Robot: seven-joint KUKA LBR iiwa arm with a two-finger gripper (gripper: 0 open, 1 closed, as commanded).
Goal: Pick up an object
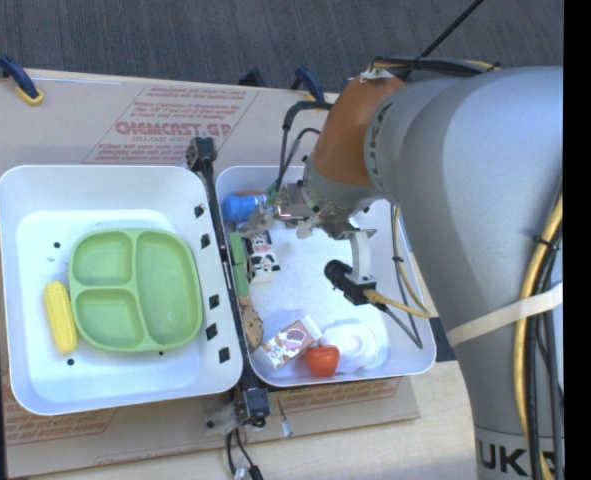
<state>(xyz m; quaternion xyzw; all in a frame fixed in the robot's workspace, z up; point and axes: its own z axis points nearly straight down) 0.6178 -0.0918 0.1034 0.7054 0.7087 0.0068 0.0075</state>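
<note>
Grey arm (475, 218) fills your frame's right | gripper (300, 208) low in the right bin (415, 353), upper centre; grip state unreadable | beside it: blue object (240, 207) | lower centre: red tomato (322, 360), small carton (287, 344) | left bin (15, 268): green tray (135, 288), corn (60, 316).

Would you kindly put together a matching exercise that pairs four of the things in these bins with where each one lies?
Things:
1. corn cob
2. green divided plate
3. red tomato
4. blue object

Places:
A. near corner of the right bin, beside a small carton
B. middle of the left bin
C. far left of the right bin, next to the end effector
D. left bin, just left of the plate

Pairs: 1-D, 2-B, 3-A, 4-C
</note>
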